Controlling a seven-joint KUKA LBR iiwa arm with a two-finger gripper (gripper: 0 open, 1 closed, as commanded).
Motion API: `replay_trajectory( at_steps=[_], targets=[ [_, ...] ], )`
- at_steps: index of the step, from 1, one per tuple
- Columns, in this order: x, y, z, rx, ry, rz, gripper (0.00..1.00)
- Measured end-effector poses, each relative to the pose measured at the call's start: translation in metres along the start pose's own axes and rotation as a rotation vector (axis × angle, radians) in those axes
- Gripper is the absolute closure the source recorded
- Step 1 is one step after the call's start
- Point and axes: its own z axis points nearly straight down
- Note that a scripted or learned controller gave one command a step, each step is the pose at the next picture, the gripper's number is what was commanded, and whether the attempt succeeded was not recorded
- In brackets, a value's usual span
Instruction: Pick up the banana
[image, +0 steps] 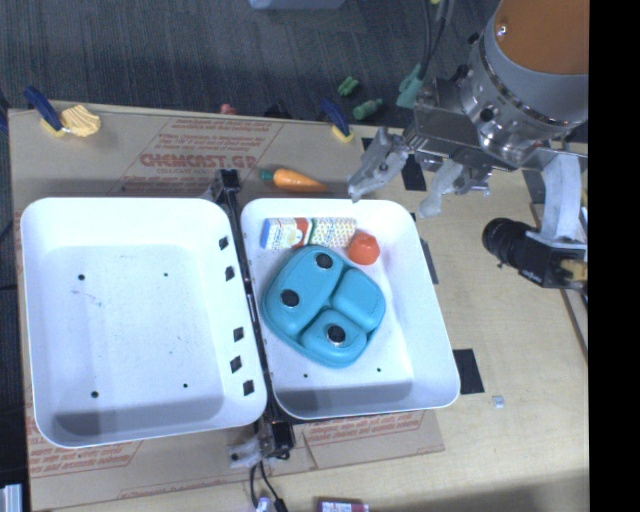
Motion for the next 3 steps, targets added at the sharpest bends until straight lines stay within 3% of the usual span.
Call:
replay_trajectory(
  at_steps=[1, 2, 3],
  targets=[
    [0.065, -0.012, 0.093, 0.005, -0.002, 0.23, 0.0],
    [0.176, -0.032, 0.031, 0.003, 0.0, 0.049, 0.0],
    [0.212, 0.024, 0.096, 0.006, -0.004, 0.183, 0.0]
  ],
)
